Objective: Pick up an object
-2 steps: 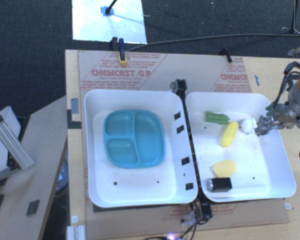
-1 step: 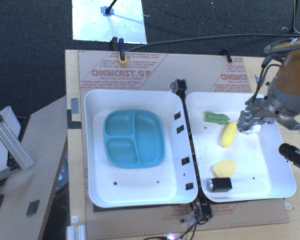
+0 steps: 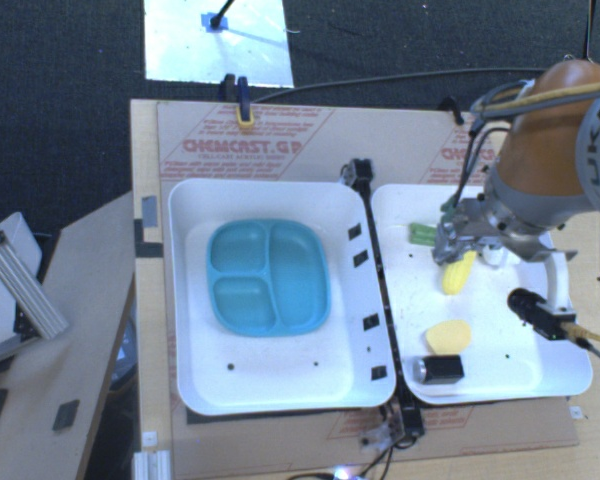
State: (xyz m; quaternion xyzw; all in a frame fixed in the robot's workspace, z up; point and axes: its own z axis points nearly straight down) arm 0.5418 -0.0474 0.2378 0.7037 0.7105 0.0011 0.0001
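The end effector point(image 3: 456, 251) hung low in the right-hand shallow white bin point(image 3: 520, 373), directly above the upper tip of a small yellow banana-shaped plastic toy point(image 3: 457, 274) (whether it was open or closed, I could not tell). This looked like the reach-and-descend step. Next, it probably needed to close squarely around the toy, then lift.

Bright even overhead light, soft shadows, glare on white bins point(image 3: 280, 193), slightly soft focus
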